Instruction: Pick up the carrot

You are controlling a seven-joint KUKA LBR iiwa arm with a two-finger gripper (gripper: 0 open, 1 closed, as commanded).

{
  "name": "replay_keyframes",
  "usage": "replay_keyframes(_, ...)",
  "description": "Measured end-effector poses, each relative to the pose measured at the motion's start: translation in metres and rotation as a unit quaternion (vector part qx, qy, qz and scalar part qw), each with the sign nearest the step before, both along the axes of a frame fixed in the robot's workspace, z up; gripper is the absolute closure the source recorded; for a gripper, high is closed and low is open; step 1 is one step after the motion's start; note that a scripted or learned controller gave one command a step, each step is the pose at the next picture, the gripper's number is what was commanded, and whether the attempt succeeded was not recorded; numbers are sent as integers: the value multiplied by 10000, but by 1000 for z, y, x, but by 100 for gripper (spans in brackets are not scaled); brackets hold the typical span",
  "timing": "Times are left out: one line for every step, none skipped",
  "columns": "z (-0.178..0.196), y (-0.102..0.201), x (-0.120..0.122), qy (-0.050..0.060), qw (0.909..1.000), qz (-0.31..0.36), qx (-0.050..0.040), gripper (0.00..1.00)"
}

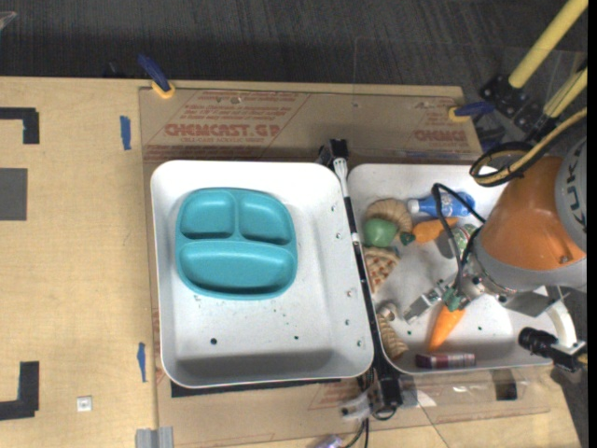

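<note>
Camera view, cardboard (224, 119) printed "CHEMCAST", pincer (451, 299) at carrot (445, 325), grip state unclear.

Dark grey carpet-like floor (280, 17) across the top of the view, finely ribbed. Below it a pale tan bench top (65, 250) with black corner marks (23, 124) at the left edge and short blue tape strips (125, 131). A brown cardboard sheet (308, 119) with red printed lettering lies flat on the bench — held at its far corners by blue-and-yellow clamps (157, 77). Light is even, shadows soft — no window seen.
</note>
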State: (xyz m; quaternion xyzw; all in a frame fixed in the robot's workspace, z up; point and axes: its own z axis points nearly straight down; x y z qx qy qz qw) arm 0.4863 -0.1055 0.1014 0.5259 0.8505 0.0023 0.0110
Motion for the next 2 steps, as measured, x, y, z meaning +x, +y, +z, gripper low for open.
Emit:
replay_keyframes(-11,-7,-3,53,9956,932,27,0)
replay_keyframes(1,-8,0,-2,9956,941,1,100)
